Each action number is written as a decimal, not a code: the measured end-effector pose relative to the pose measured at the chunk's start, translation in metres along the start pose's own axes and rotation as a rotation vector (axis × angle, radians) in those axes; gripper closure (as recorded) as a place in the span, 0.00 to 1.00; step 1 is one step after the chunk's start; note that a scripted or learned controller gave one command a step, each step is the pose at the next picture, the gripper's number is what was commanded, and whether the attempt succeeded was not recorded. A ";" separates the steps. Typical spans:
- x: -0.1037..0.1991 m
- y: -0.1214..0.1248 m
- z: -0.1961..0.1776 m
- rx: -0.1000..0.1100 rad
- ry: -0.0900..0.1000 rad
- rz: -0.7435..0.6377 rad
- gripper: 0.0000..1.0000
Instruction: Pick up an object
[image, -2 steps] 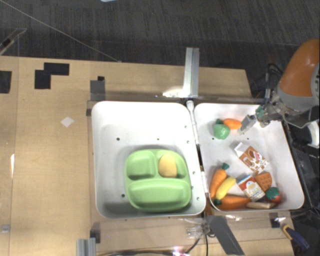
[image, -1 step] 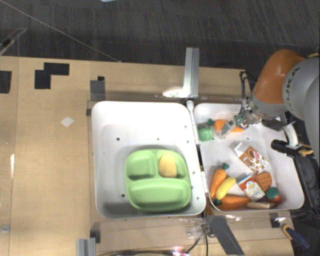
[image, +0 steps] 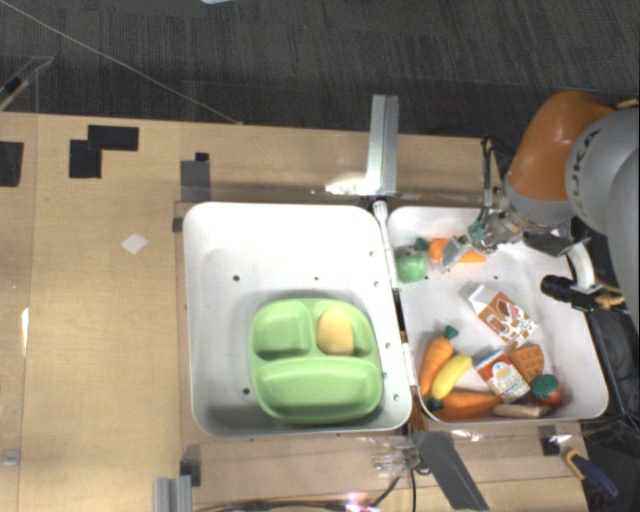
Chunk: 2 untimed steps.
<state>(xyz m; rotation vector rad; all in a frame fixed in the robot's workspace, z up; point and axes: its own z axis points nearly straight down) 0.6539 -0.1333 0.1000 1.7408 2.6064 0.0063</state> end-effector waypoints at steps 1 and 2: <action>0.000 0.003 -0.015 -0.005 -0.002 -0.006 1.00; 0.064 0.021 -0.112 -0.001 0.001 0.048 1.00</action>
